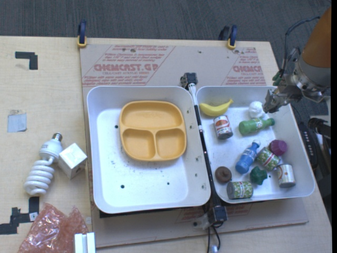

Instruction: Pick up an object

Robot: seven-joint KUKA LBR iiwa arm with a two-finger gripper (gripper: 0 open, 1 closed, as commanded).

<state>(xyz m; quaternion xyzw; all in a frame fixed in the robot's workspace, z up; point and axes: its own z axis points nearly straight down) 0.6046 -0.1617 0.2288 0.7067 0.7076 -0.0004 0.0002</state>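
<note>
Hand (273, 103) is positioned at the far right of the right bin (300, 152), low over its rim area; whether its fingers are wide or narrow cannot be told from this angle, and nothing is seen between them.

Just left of the hand lies a small white object (256, 108), with a green bottle (256, 125) directly nearer. Further left in the same bin: a banana (215, 107) at the far edge and a red-labelled can (222, 127) near it.

Nearer part of the right bin holds a blue bottle (247, 157), a purple object (278, 147), a brown disc (223, 174), a green-labelled can (240, 190) and a silver can (285, 175).

Left bin (105, 194) carries a yellow divided tray (153, 129).

On the desk (42, 99), left of the bins: a spiral light bulb (43, 167) touching a white cube (72, 158).
</note>
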